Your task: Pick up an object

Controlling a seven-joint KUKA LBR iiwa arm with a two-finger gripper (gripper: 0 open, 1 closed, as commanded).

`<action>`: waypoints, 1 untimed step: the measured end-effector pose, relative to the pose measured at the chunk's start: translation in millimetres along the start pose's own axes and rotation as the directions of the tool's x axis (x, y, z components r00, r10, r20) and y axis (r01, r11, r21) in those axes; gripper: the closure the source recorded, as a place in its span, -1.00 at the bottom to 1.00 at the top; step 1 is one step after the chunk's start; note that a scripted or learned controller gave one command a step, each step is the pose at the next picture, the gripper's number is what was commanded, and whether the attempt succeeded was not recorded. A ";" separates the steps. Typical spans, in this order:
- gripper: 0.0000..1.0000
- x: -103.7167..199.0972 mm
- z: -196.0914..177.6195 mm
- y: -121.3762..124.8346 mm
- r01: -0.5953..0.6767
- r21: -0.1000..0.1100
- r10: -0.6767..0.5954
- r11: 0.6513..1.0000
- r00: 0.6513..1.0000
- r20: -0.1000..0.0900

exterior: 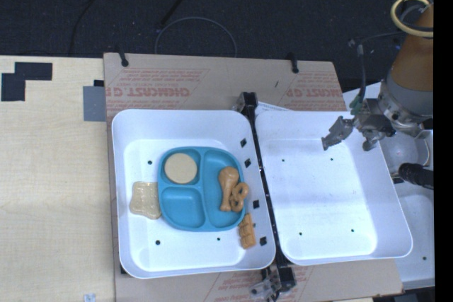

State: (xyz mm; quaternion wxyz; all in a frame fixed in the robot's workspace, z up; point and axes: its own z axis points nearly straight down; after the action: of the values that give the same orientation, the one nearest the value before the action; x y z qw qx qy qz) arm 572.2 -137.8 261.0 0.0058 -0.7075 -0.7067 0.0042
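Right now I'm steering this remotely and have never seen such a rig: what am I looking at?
One fixed camera looks down at a slant on a bench with two shallow white bins. The grey arm enters from the picture's right; its gripper hangs over the right bin, jaws apart, holding nothing. The left bin holds a blue divided tray with a round tan disc and a pretzel-like piece. A pale slice and a small tan piece lie beside the tray.
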 end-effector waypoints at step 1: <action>-1.00 -0.1 -6.3 1.8 0.002 -0.011 -0.002 1.000 1.000 0.002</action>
State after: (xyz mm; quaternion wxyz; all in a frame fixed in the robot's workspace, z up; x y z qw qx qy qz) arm 574.1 -138.0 267.3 0.0014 -0.7070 -0.7072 0.0009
